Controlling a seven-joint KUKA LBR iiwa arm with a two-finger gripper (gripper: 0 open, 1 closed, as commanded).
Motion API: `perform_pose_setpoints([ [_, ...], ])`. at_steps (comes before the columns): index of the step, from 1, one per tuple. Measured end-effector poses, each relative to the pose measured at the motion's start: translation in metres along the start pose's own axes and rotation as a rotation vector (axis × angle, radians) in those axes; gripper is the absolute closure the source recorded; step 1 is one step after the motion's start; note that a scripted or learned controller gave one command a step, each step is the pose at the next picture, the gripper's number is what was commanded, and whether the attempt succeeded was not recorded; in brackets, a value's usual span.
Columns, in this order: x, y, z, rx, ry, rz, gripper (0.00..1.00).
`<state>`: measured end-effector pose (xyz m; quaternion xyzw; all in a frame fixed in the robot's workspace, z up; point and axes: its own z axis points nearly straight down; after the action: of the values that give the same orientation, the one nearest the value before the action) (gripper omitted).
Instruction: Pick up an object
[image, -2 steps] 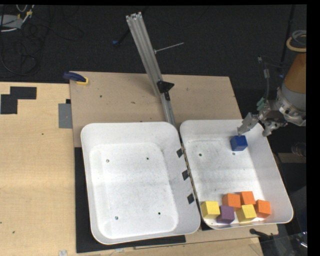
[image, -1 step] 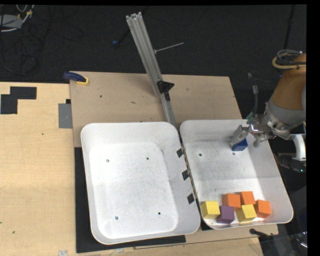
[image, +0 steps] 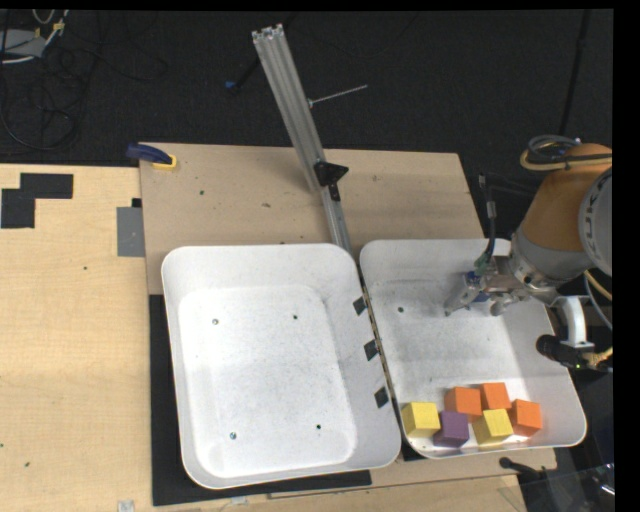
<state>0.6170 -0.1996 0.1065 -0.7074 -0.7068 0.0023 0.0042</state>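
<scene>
Your pincer (image: 478, 296) hangs over the upper middle of the right bin (image: 420, 270), at the frame's right; whether it is apart or together you cannot tell from this slant. Nothing seems lifted yet, so the pick looks still ahead of you. Your blocks (image: 472, 412) huddle along that bin's lower edge, well apart from the pincer, below it in the frame.

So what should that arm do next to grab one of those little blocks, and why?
Probably swing toward the near end of the right bin. The gripper hovers over bare floor at the far end, while the blocks, like the orange block, cluster at the near edge.
</scene>
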Motion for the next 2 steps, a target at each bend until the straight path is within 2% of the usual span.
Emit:
perform_pose_setpoints([
  [1,-0.001,0.001,-0.014,-0.006,-0.002,0.003,1.00],
  [2,-0.006,-0.004,-0.060,-0.012,-0.004,0.002,1.00],
])
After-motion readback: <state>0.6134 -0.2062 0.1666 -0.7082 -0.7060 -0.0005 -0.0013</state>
